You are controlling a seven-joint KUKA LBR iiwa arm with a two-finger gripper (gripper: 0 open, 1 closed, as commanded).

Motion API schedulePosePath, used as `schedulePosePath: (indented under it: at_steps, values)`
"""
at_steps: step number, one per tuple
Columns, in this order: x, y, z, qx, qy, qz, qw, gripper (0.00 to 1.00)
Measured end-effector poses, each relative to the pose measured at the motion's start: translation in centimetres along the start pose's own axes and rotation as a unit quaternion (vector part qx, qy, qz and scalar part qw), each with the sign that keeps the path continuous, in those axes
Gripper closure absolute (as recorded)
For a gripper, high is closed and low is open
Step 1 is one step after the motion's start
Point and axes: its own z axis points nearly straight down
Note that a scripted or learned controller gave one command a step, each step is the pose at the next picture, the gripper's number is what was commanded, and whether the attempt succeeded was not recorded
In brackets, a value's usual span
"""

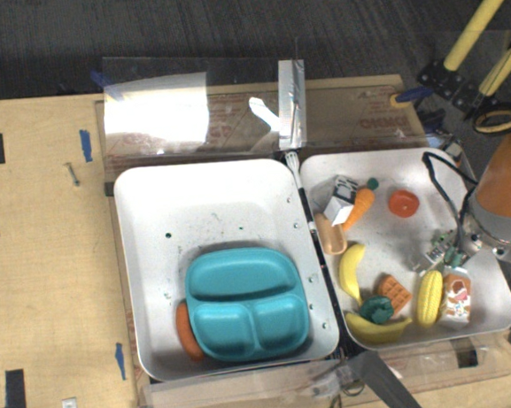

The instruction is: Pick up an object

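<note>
Reaching stage: your tool (pixel 446 253), grip state unreadable, sits low in the right bin (pixel 504 306) beside the corn cob (pixel 430 297); next, close and lift.

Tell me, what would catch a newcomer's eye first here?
Probably the big teal divided tray lying in the left bin, with something orange peeking from under its left edge. Next, the right bin with its scatter of toy food: bananas, a carrot, a red tomato. The arm's tool hangs over that bin's right side.
</note>
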Motion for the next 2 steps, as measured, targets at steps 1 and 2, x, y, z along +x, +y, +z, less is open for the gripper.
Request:
schedulePosePath:
  at_steps: [1, 2]
  values:
    - [3.8, 2.0, -11.8, -0.001, -0.001, 0.03, 0.9995, 1.0]
    - [4.1, 9.4, -18.4, 0.001, 0.001, 0.022, 0.9998, 1.0]
